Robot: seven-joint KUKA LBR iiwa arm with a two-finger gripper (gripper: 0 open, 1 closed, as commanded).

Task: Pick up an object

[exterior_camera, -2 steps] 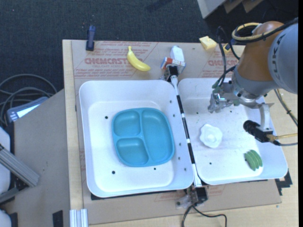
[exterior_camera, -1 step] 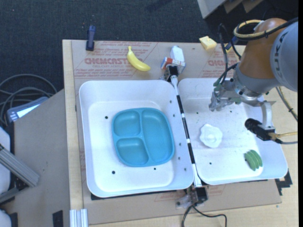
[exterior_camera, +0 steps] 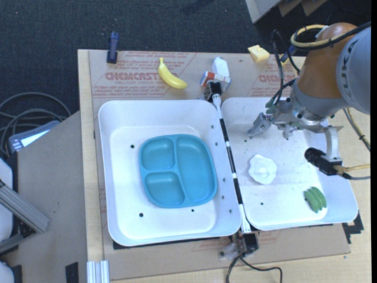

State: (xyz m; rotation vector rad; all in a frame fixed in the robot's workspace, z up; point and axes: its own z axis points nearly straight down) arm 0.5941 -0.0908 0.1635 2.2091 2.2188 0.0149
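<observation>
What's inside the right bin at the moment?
The right bin holds a white crumpled object near its middle and a green object toward its near corner. The arm covers the far part of the bin.

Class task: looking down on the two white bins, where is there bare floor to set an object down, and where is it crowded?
Free: the left white bin all around the blue divided plastic plate; in the right white bin, the front strip between the white crumpled object and the green ridged object. Crowded: the right bin's back, under the tool and grey arm.

Blue tray (exterior_camera: 177, 171) smooth plastic; bins (exterior_camera: 118, 175) glossy white.
</observation>
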